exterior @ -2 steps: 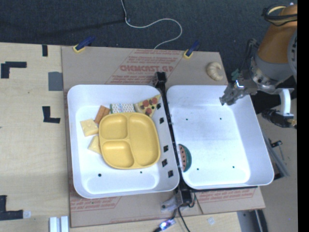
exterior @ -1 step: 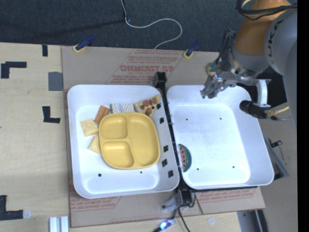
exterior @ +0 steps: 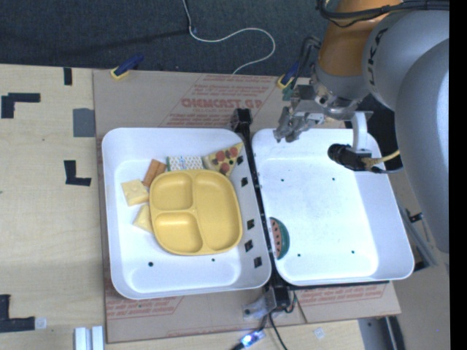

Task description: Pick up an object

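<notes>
I've got two bins side by side on the bench, walls touching down the middle. Left bin (exterior: 117, 195): divided plate (exterior: 195, 211) in the centre, small flat pieces tucked along its left edge (exterior: 136, 192) and behind it toward the far wall (exterior: 223, 157). Right bin (exterior: 379, 224): one round flat item (exterior: 279, 238) against its left wall, near the front. Gripper (exterior: 290, 132) sits over the right bin's far left corner, arm (exterior: 408, 57) reaching in from the right. Cable (exterior: 233, 39) loops on the surface behind the bins.
</notes>
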Available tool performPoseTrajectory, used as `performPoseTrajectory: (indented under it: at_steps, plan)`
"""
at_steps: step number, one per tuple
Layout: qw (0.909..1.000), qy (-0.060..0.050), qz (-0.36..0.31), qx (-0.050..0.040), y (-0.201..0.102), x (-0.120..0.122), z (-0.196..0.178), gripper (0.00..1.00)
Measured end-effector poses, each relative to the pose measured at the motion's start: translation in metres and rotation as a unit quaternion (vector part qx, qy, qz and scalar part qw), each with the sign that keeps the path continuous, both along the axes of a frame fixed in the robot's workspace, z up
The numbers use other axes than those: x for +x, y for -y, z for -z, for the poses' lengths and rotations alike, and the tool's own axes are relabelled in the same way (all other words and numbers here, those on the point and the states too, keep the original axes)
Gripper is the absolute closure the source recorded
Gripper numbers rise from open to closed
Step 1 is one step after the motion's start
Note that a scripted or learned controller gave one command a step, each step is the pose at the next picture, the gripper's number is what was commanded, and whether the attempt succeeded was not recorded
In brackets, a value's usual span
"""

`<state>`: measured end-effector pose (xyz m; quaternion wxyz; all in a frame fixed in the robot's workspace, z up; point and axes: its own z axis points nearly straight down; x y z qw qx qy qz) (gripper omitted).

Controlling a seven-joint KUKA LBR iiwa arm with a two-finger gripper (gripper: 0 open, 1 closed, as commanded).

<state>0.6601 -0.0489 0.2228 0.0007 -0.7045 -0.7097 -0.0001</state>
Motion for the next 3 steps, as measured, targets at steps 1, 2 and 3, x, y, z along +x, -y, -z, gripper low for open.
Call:
performPoseTrajectory:
  at_steps: [1, 2, 3]
  plan:
    - [1.0, 0.0, 0.003, -0.0013, 0.007, 0.009, 0.008, 1.0]
    - [1.0, -0.001, 0.004, -0.0012, 0.014, -0.004, 0.001, 1.0]
    - [1.0, 0.0, 0.003, -0.0005, 0.003, 0.0, -0.008, 1.0]
